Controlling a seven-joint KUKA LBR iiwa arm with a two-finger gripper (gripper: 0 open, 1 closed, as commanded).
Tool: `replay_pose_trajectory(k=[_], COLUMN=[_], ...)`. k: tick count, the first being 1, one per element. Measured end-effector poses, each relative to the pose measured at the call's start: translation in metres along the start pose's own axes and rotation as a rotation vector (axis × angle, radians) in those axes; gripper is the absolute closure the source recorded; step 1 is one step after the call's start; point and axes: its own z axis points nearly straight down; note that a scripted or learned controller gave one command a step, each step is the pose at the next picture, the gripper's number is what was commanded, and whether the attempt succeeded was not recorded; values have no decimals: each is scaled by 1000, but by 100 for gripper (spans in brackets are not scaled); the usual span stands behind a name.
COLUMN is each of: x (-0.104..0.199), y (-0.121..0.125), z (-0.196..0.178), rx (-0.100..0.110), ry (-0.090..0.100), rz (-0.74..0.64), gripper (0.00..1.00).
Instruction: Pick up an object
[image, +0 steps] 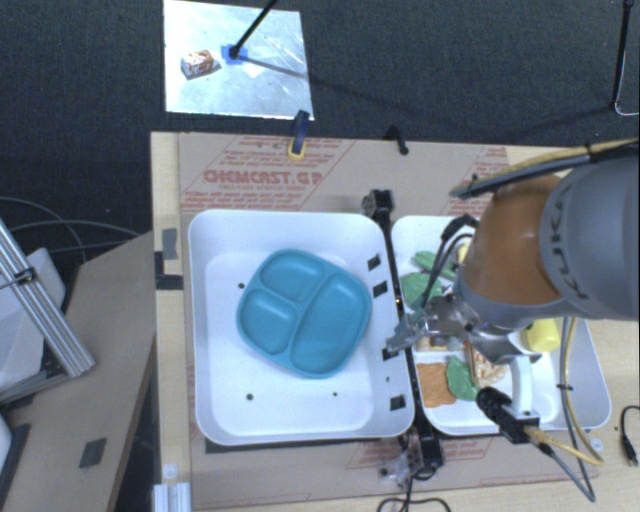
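The arm (530, 250) hangs low over the right bin (590, 400); its claw is masked by the wrist, state unknown; a tan object (433, 383) lies just below-left, beside green pieces (460, 378).

My arm (560, 235) reaches in from the right, grey with the orange band showing just above the wrist. The wrist bends steeply downward, and my tool (455, 340) hangs low beneath it, mostly hidden under the arm's bulk.

light: even, bright | shadows: soft | glare: foil sheet (238, 60) | focus: slightly soft
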Motion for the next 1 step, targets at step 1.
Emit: replay_pose_trajectory(k=[1], x=[-3], y=[2], z=[-15], rx=[-10], ry=[-2], rz=[3], gripper=[100])
